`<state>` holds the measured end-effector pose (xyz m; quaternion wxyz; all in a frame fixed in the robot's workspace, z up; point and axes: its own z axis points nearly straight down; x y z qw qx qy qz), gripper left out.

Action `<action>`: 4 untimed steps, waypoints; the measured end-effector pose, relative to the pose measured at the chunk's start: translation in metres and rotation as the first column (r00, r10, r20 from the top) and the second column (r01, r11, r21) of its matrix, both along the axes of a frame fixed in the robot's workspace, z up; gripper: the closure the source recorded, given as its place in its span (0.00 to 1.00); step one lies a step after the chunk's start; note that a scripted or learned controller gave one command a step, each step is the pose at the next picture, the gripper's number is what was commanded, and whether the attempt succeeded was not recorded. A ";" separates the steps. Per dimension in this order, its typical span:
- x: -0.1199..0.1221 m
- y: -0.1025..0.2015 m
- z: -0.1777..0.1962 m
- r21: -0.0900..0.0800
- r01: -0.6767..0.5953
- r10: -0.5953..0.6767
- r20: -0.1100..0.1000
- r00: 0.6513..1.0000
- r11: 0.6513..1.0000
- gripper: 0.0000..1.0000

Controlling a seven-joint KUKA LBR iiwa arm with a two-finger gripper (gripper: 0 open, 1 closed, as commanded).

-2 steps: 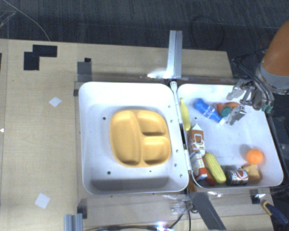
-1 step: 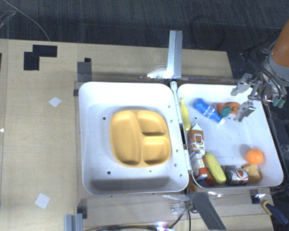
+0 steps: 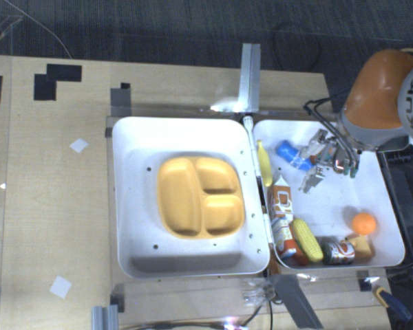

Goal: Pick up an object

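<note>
My gripper [image 3: 311, 164] hangs over the upper middle of the right bin [image 3: 382, 184], with its fingers spread open. A blue object [image 3: 290, 152] lies just to its left, its near end close to the fingertips, and I see nothing clamped between them. Lower in that bin are an orange ball [image 3: 363, 223], a corn cob [image 3: 307, 239], a can [image 3: 339, 251] and a tan block [image 3: 361, 244]. Along the bin's left wall lie a yellow banana [image 3: 263, 162] and a bottle with an orange label [image 3: 281, 212].
The left bin [image 3: 131, 184] holds a yellow divided tray [image 3: 199, 196]. A metal post [image 3: 250, 81] stands behind the seam between the bins. The arm's orange band [image 3: 382, 91] is above the right bin's far right corner. Bare white floor shows in the right bin's middle.
</note>
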<state>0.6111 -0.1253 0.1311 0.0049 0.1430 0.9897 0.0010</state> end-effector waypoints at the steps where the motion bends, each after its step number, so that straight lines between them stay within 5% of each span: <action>1: 0.006 -0.006 -0.029 0.000 0.186 -0.186 0.001 0.982 0.982 0.00; 2: 0.049 -0.014 0.070 -0.002 0.071 -0.071 0.010 0.997 0.997 0.00; 3: 0.046 0.034 -0.025 0.002 0.214 -0.214 -0.006 0.977 0.977 0.00; 4: 0.027 0.009 0.080 0.004 0.399 -0.399 0.006 0.917 0.917 0.00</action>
